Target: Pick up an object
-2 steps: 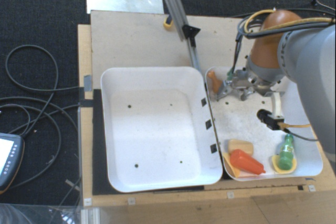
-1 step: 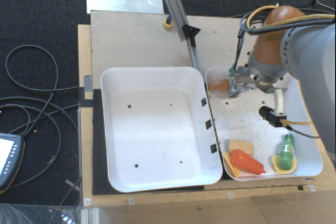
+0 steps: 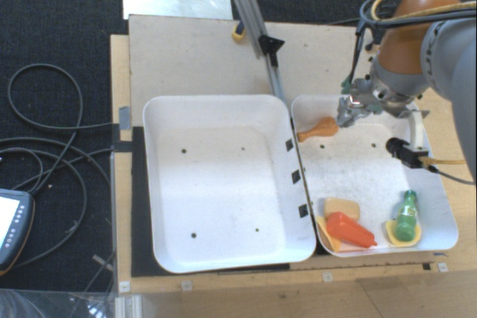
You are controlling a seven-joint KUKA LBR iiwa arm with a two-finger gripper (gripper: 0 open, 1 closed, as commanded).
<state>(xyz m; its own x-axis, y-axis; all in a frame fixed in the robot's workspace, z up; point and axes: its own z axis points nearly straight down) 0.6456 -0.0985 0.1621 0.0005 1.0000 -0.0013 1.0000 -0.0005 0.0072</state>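
Note:
In the right bin (image 3: pixel 447 231), a brown drumstick-shaped toy (image 3: pixel 319 130) lies against the far left corner. My gripper (image 3: pixel 349 114) hangs over the bin's far edge, right beside the toy's thick end; whether it touches the toy is unclear. Near the bin's front edge lie a tan wedge (image 3: pixel 343 207) and an orange-red carrot-like piece (image 3: pixel 350 231). A green bottle (image 3: pixel 406 214) rests on a yellow piece (image 3: pixel 402 236) at the front right corner.
The left bin (image 3: pixel 216 182) sits beside the right one, with their rims meeting in the middle. A slanted metal pole (image 3: pixel 250 4) crosses the bench behind the bins. A black part with a cable (image 3: pixel 402 151) hangs under my arm at the right bin's right side.

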